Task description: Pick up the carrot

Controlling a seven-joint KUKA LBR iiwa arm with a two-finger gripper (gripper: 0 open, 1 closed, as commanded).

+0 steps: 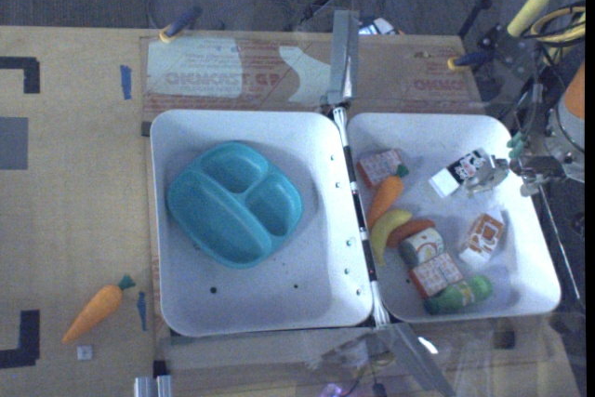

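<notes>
An orange carrot [386,195] with a green top lies in the right bin [530,242], close to its left wall, between a red-and-white carton [379,165] and a yellow banana [389,233]. A second carrot [94,310] lies on the bench outside the bins, at the front left. My gripper [498,172] hangs over the right bin's far right part, next to a black-and-white carton [465,169]. It is well to the right of the carrot in the bin.
A teal divided plate [235,203] sits in the left bin [307,293]. The right bin also holds an orange-and-white packet [483,235], a small patterned box [435,273], a green bottle [457,293] and a round tin [423,246]. Cables and stands crowd the right side.
</notes>
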